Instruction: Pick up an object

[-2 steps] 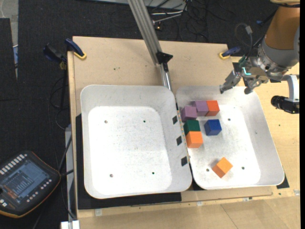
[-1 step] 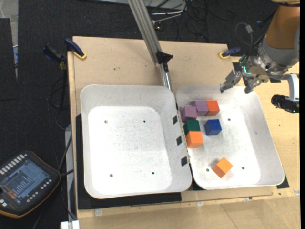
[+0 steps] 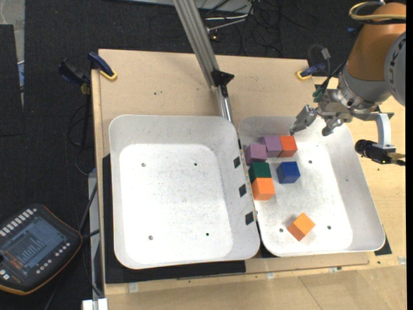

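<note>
— Where's the gripper?
— Above the right bin's far edge, fingers spread, nothing between them.
— And the blocks?
— Purple blocks, red, green, blue, orange cluster left; another orange cube sits nearer.

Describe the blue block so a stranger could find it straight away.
Look in the right-hand white bin, the one nearer the arm. A cluster of small blocks sits against its left wall; the blue block sits at the cluster's right edge, beside the green block and below the orange-red block. It is the only blue one.
</note>
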Tool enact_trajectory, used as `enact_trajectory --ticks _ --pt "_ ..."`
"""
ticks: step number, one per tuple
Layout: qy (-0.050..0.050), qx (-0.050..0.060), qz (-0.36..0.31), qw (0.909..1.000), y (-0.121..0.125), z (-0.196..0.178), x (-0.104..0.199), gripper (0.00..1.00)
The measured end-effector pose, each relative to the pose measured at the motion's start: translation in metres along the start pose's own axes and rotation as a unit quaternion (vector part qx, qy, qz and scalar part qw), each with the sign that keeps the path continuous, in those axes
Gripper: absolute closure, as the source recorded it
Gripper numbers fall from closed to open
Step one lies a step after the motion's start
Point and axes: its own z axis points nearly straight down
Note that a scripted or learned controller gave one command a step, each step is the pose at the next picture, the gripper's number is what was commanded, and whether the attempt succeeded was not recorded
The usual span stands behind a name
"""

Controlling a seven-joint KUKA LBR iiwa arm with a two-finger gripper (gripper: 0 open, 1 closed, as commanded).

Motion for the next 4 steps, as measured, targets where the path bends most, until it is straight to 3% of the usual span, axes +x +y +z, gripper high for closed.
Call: enact_trajectory --ticks 1,2,3,4 --pt "0.001 0.001 0.001 1.0 -0.007 0.062 0.003 0.0" --pt "-0.002 -0.011 0.0 0.9999 -0.001 0.082 0.003 0.0" --pt "-0.003 -0.014 0.001 0.9999 0.0 0.071 0.001 1.0" --pt "-0.001 -0.005 0.001 1.0 -0.002 0.027 0.003 1.0"
